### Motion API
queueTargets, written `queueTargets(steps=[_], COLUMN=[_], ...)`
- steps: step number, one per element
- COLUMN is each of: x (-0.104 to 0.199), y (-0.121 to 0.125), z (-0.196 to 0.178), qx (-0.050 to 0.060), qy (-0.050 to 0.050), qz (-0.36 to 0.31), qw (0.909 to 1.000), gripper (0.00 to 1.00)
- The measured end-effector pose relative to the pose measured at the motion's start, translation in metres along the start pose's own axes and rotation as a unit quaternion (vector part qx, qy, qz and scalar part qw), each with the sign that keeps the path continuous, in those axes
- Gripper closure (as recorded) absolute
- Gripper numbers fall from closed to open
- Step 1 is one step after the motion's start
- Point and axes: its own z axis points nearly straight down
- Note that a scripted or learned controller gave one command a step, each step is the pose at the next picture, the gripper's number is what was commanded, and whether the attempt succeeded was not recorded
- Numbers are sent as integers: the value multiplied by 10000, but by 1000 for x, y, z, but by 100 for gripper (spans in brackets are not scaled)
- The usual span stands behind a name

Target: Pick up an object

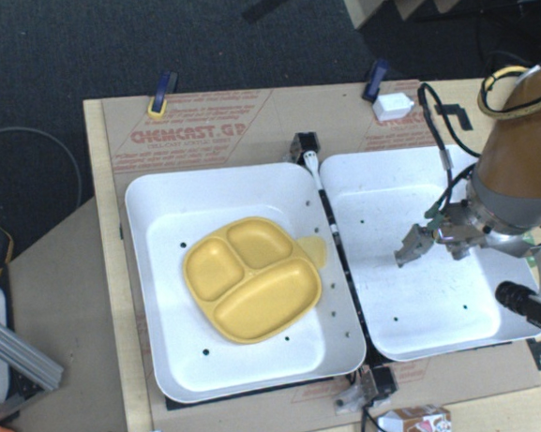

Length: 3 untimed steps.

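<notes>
Arm (pixel 518 142) enters from 3 o'clock, cut off by the frame edge; orange band and grey wrist cover the upper right corner of the right bin (pixel 393 322). Cables drape over the wrist and hide part of the bin's rim there.

Tool (pixel 413 247) sits over the right bin, roughly mid-bin, pointing toward 9 o'clock. Fingers are small, dark and foreshortened; can't tell whether they're spread or closed. Nothing visible between them. Can't tell if the tips touch the bin floor or hang above it.

Count:
- 2 white bins, side by side on the table (pixel 125 270), touching along the centre seam. Left bin (pixel 153 268) at 9, right bin at 3.
- 1 yellow divided plate (pixel 251 279), three compartments, lying flat in the middle of the left bin, rotated so the big compartment faces about 5 o'clock. A pale yellow bit pokes out from under its 3 o'clock edge; can't make out what it is.
- 2 clamps on the table's 12 o'clock edge: one yellow-tipped (pixel 159 98) at about 11, one blue (pixel 375 81) at about 1, with a small white block (pixel 394 106) just beside it.

Plate and tool are well apart, in different bins.

Table's printed lettering is partly hidden by the bins.
</notes>
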Motion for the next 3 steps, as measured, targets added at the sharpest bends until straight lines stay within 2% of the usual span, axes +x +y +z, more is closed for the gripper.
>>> queueTargets(steps=[1, 2, 3], x=[0, 76, 163], y=[1, -14, -16], z=[-11, -170, -181], qx=[-17, -107, -29], qy=[-4, 13, 10], qz=[-2, -55, -56], qw=[10000, 9999, 10000], gripper=[100, 100, 100])
